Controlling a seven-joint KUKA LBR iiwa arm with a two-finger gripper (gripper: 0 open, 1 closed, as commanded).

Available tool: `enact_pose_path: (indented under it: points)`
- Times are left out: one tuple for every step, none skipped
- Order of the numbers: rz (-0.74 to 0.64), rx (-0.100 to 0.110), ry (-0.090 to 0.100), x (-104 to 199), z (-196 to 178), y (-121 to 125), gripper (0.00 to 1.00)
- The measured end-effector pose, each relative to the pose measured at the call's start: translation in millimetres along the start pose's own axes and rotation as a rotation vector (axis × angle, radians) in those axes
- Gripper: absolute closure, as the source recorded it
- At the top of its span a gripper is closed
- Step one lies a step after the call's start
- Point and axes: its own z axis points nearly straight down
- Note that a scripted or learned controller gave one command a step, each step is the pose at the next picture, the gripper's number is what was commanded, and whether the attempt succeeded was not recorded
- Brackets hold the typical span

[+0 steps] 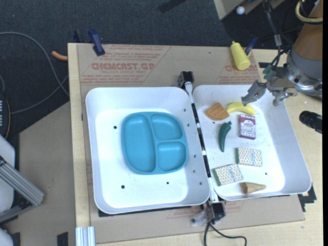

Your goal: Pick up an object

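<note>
Arm comes in from the right, orange band visible at the upper right. Pincer (266,92) sits over the back edge of the right bin (294,137), fingers spread wide with nothing between them. One finger (253,94) points down-left, tip just above the yellow banana (240,107); can't tell if it actually touches, the angle is poor.

Right bin contents:
- yellow banana at the back, just beside the orange wedge (217,111) on its left
- maroon box (247,126) just in front of the banana
- dark green pepper (224,135) left of the maroon box, lying roughly front-to-back
- patterned packet (249,157) mid-bin, right of the pepper
- second patterned packet (228,174) nearer the front, by the divider side
- tan cone-shaped piece (253,187) at the front edge

All items lie flat on the bin floor, none lifted.

Left bin (102,137) holds a blue divided tray (154,142) with three compartments, set about centre.

On the desk (154,65) behind the bins: yellow bottle (239,56) lying near the right bin's back corner, blue clamp (96,42) at the desk's back left corner. Black clip (186,78) at the back where the two bins meet.
</note>
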Motion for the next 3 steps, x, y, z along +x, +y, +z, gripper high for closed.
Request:
enact_pose_path:
  points:
    - [-0.001,0.003,0.001,32,75,26,0.0]
    - [0.001,0.001,0.0,40,170,9,0.0]
    - [0.002,-0.002,0.0,40,160,10,1.0]
